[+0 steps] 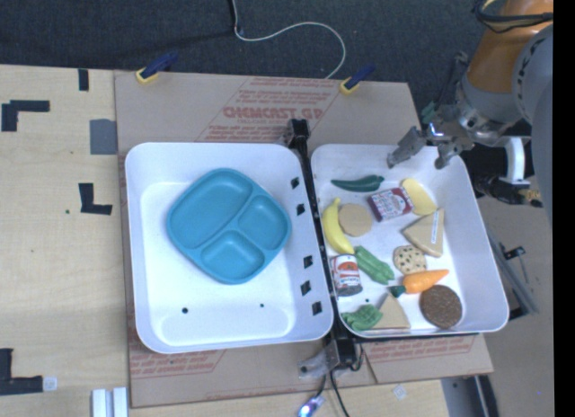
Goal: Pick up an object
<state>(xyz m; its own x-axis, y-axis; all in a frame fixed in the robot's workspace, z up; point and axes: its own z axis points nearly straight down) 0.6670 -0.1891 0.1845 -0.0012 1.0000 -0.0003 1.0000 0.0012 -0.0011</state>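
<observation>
My gripper [422,151] hangs over the far edge of the right bin [485,253], open, with nothing between its fingers. Just below it in the bin lie a green chili pepper [358,183], a yellow lemon-like piece [418,195] and a small red-labelled packet [389,203]. Further toward the front lie a banana [337,226], a round tan biscuit [356,220], a cheese wedge [426,234], a green pickle [374,264], a chip cookie [409,258], a carrot [420,281], a small can [347,274], a brown round patty [441,306] and a sandwich triangle with green leaf [377,316].
The left bin [153,307] holds a blue divided plate [229,225]. Black clips run along the divider [310,226] between the bins. The orange and grey arm [512,47] stands at the upper right. A white cable [287,33] loops behind the cardboard.
</observation>
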